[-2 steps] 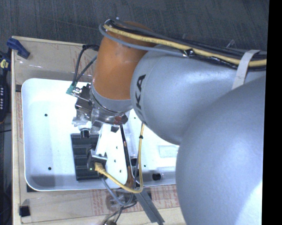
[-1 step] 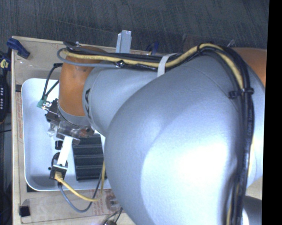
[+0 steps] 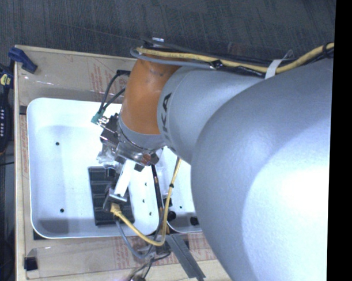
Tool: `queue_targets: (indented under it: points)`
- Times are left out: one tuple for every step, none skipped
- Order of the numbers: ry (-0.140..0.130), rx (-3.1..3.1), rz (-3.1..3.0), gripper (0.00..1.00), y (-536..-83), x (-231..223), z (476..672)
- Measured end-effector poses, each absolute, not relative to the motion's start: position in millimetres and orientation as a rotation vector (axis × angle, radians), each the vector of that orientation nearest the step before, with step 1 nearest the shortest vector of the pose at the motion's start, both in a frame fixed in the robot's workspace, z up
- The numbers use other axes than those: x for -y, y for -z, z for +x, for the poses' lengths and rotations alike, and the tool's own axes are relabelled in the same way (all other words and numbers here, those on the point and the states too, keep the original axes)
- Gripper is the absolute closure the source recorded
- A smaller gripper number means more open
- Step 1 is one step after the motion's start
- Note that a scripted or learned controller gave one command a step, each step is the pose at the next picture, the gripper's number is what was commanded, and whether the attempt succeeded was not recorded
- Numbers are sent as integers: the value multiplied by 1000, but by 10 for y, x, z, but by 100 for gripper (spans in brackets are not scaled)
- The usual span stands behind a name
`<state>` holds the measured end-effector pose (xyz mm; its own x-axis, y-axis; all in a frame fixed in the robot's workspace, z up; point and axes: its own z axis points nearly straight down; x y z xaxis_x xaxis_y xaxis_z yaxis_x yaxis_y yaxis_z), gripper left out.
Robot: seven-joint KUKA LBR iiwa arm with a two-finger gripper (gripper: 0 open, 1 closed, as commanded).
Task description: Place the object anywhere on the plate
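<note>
Where the object lies cannot be told, because the grey arm covers most of the right bin. The pincer hangs low over the left bin, toward its right side. Whether it is open or closed cannot be told. Both bins sit on the brown surface.

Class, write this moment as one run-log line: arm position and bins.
arm: reaches in from right | wrist: low over left bin, toward its right side | right bin: largely covered by arm | grasp: cannot tell
</note>
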<state>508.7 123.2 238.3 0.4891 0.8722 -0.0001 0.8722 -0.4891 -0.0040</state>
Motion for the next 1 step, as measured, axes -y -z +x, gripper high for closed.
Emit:
queue_targets:
  points:
    - [-7,1545,-2731,100,-2220,-515,5462]
